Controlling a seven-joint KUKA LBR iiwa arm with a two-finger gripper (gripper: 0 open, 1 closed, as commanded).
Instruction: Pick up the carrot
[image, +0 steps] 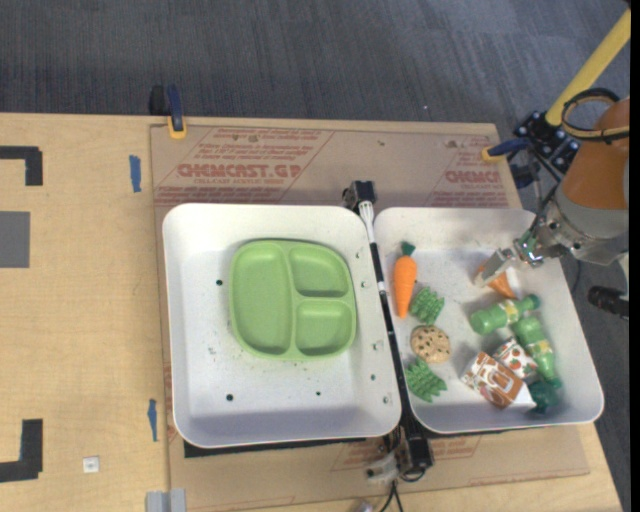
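While carrot (403, 283) lies in right bin (585, 400) | left bin (190, 400): green plate (292, 299) | claw (508, 262): state unclear

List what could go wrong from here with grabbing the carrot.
1. The gripper sits at the right bin's far side, apart from the carrot; on the way over it could snag the orange piece beside it.
2. The carrot lies against the bin's left wall, touching a green leafy toy, so the gripper may have little room around it.

"CHEMCAST GP" on cardboard sheet (330, 165)
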